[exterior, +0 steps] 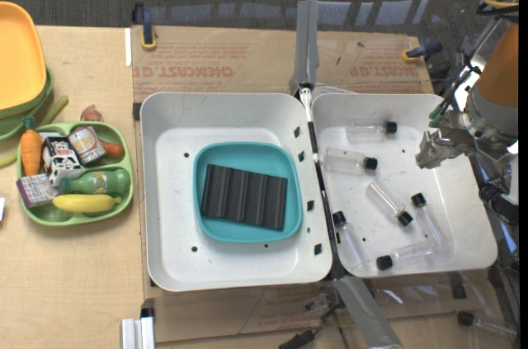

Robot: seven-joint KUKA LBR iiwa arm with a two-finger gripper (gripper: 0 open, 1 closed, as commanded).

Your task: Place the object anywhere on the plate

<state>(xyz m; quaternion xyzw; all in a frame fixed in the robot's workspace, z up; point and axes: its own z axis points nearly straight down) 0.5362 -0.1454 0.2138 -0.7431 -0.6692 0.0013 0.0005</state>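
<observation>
A teal plate (209,166) lies in the middle of the left white bin (165,199). A dark grey ridged block (245,195) rests flat on the plate. The right white bin (462,244) holds several clear tubes with black caps, among them one near the back (367,127), one in the middle (388,203) and one at the front (406,257). My gripper (432,148) hangs over the right bin's right-hand side, above the bin floor and apart from the tubes. Nothing shows in its grasp.
A green sectioned tray (120,199) with toy food sits on the bench at the left. Stacked yellow and green plates (16,58) are at the far left. Cardboard (214,58) lies beneath the bins, and a metal divider (307,42) runs between them.
</observation>
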